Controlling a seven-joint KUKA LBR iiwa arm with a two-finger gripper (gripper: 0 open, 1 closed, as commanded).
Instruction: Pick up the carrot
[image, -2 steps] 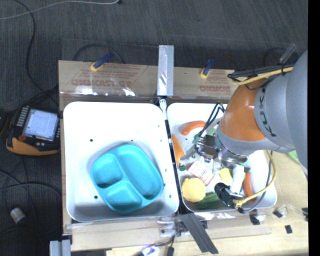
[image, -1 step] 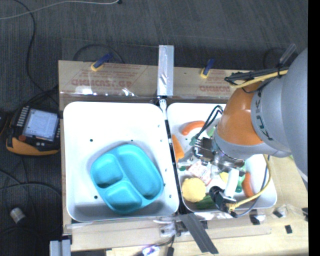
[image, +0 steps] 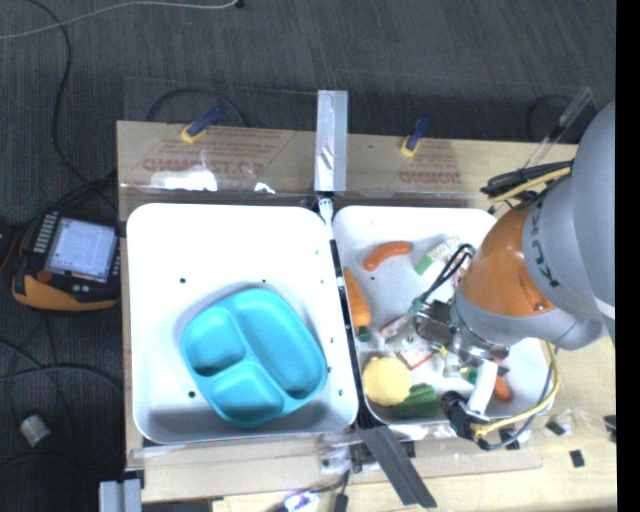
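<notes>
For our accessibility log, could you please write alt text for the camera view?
A grey arm with an orange band reaches from the right, its gripper low over the right bin, cluttered with toy food including a carrot by its left wall and a yellow lemon. The left bin holds a blue divided tray.

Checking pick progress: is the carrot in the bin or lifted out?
In the bin. The carrot lies against the right bin's left wall, apart from the arm.
</notes>
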